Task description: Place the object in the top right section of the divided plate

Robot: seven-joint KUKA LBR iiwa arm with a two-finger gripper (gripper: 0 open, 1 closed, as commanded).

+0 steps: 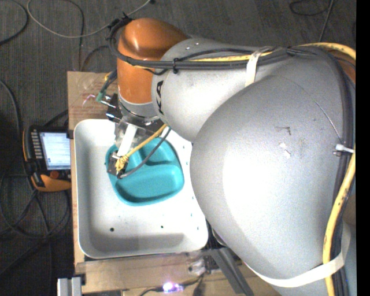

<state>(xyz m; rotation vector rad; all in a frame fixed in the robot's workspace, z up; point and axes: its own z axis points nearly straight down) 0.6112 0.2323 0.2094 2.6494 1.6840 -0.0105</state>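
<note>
One grey arm [272,162] with one orange band [144,52] is in sight, along with one wooden bench [87,87] and one white bin [98,231] on it. The bin holds one teal divided plate [153,179], and at least two small dark dots [111,229] mark the bin's floor, though they are too small to count surely. Left of the bench there is one handheld control unit [49,180] with one lit screen [56,149], and several dark cables [52,17] trail around, too tangled to number.
</note>
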